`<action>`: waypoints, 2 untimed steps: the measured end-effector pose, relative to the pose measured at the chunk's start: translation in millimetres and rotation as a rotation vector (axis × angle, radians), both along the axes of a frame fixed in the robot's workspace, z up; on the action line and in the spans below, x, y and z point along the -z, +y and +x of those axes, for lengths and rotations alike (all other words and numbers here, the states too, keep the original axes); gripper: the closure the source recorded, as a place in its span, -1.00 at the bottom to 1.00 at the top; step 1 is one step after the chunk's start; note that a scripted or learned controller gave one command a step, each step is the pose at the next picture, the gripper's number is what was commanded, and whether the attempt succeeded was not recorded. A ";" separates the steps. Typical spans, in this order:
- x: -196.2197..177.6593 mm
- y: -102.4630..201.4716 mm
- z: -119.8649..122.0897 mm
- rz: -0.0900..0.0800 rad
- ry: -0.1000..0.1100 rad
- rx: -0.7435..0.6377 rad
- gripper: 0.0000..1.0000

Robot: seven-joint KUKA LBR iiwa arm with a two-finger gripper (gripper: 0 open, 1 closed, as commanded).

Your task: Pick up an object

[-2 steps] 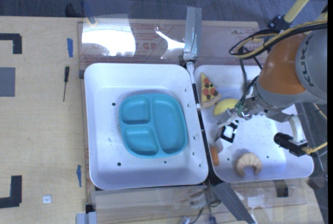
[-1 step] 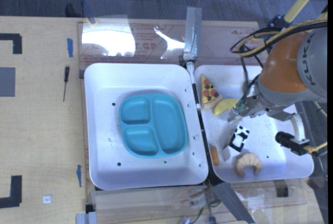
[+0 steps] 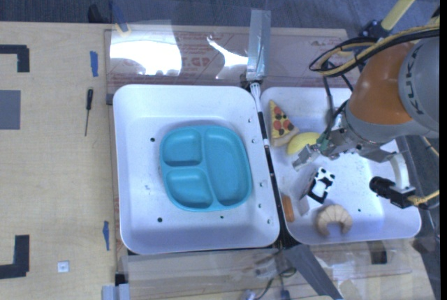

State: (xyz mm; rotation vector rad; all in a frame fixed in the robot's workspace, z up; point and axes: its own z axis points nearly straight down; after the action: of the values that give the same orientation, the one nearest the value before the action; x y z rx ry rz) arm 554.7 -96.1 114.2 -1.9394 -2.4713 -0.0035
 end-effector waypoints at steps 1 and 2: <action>26.2 -6.2 -53.1 -0.002 -0.006 0.054 -1.00; 15.6 -6.7 -50.8 -0.002 -0.011 0.056 1.00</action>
State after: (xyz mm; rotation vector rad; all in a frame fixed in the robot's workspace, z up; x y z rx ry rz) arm 503.9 -102.8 98.6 -2.0144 -2.4238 -0.0123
